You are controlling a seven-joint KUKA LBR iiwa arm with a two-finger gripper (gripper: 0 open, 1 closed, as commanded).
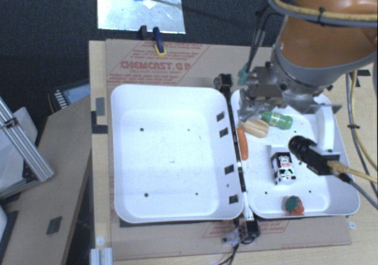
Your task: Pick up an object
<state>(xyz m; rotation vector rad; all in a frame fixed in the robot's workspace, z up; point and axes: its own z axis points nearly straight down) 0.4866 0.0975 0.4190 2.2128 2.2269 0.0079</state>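
Observed: the arm point(331, 16) reaches in from the right and stands over the rear part of the right bin point(322, 194). The gripper point(255, 109) sits low near that bin's rear left corner, just above a tan block point(256, 128). It cannot be told whether the claw is released or clenched, and nothing can be seen grasped in it.

All loose objects lie in the right bin:
- The tan block lies just beside a green piece point(279, 120).
- An orange stick point(242, 143) lies along the bin's left wall.
- A small black-and-white carton point(284, 168) stands near the middle.
- A round orange item with a green top point(293, 204) rests near the front wall.

The left bin point(171, 151) adjoins the right one. Both sit on a cardboard sheet point(156, 64) with red print.
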